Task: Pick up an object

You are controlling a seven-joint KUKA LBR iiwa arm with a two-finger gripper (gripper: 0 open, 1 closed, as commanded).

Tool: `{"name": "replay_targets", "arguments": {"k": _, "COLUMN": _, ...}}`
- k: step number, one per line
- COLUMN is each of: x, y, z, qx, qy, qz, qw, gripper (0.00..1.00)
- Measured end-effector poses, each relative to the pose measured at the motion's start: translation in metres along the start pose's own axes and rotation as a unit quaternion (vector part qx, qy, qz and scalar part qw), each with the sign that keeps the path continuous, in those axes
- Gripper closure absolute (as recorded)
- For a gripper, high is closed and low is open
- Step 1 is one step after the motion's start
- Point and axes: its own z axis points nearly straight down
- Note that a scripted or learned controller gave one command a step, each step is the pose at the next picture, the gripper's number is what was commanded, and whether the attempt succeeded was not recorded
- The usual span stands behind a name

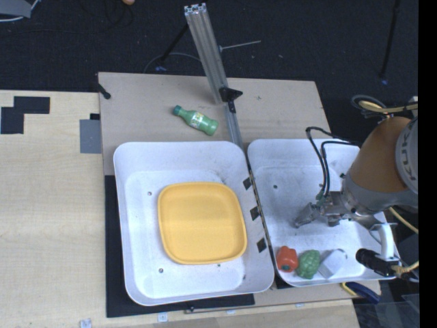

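Pincer (302, 219) hovers mid-bin (287, 169), toys (298, 260) by rim.

Even, soft light from above here, no hard shadows. The two white bins (133, 166) come up bright, nearly washed out, while the floor (307, 26) behind sits very dark. Picture's a bit grainy and soft; small details blur.

The arm (386, 162) is cut off at the right edge and hides part of the right bin (287, 162) behind the fingers. The gripper (307, 217) is too small to tell its opening.
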Motion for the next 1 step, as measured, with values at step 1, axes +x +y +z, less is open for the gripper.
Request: {"name": "replay_targets", "arguments": {"k": 1, "x": -0.0018, "y": 0.0011, "z": -0.0126, "qx": -0.003, "qy": -0.001, "qz": 0.002, "qw": 1.0000, "gripper": 1.00}}
